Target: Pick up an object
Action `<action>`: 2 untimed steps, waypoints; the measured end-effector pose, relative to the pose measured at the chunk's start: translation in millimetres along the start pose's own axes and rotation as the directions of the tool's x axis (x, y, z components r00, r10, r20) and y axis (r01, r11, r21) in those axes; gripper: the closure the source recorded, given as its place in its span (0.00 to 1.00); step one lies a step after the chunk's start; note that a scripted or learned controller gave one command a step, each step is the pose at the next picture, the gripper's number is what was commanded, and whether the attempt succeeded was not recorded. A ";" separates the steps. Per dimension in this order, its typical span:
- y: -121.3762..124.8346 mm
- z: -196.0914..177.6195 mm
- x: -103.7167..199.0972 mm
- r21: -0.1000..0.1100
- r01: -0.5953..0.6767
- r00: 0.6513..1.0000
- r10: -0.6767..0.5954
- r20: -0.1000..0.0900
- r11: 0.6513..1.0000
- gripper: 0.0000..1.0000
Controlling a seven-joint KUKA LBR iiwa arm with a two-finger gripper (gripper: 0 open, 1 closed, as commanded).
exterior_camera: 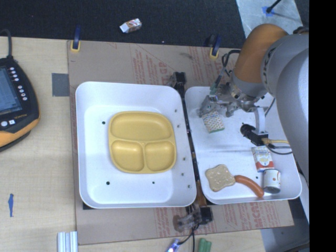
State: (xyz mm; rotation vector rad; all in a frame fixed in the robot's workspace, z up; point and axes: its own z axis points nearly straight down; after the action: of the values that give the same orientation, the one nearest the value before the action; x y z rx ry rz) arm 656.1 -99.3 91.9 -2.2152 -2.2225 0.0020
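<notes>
My gripper (214, 111) hangs over the far left part of the right bin (231, 151). A small white object with a dotted pattern (213, 123) sits directly under it, touching or very close. At the bin's near side lie a tan slice of toy toast (219, 177) and an orange sausage (248, 185). A small silver can (271, 180) and a red and white carton (261, 158) rest by the right wall.
The left bin (94, 140) holds a yellow divided plate (142, 140). A teach pendant (13, 106) lies on the bench at far left. A crumpled wrapper (130, 25) sits on the dark floor beyond the bench.
</notes>
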 end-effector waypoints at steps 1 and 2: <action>0.2 -0.2 -8.3 -0.002 -0.002 1.000 0.002 0.001 1.000 0.00; 0.0 0.1 5.4 0.001 -0.001 1.000 0.001 0.000 1.000 0.00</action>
State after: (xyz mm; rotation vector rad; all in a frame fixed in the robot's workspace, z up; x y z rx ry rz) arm 656.1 -93.9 91.9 -2.2155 -2.2216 0.0030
